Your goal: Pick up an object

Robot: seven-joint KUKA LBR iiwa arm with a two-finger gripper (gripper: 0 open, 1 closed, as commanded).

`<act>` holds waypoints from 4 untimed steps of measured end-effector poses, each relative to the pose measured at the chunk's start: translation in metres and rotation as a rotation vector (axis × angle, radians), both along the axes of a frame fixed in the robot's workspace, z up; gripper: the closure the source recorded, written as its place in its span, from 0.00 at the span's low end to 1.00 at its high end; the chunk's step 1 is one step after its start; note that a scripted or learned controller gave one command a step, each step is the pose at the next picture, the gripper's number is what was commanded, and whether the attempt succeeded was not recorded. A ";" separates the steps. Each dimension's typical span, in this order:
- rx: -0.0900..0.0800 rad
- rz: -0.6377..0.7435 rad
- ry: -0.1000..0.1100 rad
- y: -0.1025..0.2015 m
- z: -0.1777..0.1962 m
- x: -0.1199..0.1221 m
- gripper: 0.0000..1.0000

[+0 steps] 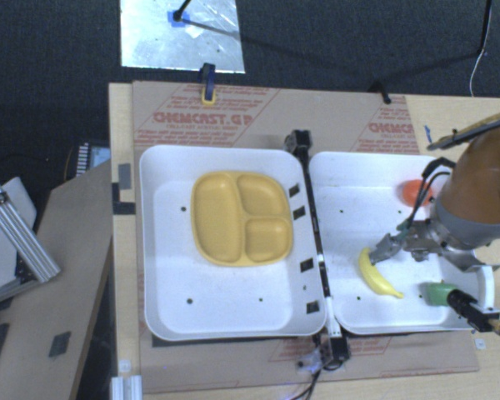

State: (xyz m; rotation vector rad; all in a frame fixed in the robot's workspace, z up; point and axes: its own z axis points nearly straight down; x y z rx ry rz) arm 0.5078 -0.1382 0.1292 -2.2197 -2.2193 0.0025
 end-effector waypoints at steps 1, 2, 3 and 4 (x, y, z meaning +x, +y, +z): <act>0.000 0.000 -0.001 0.000 -0.047 0.000 0.00; -0.001 0.001 -0.005 0.000 -0.034 0.001 1.00; -0.002 0.005 -0.009 0.008 0.023 0.008 1.00; -0.003 0.004 -0.011 -0.002 0.081 0.012 1.00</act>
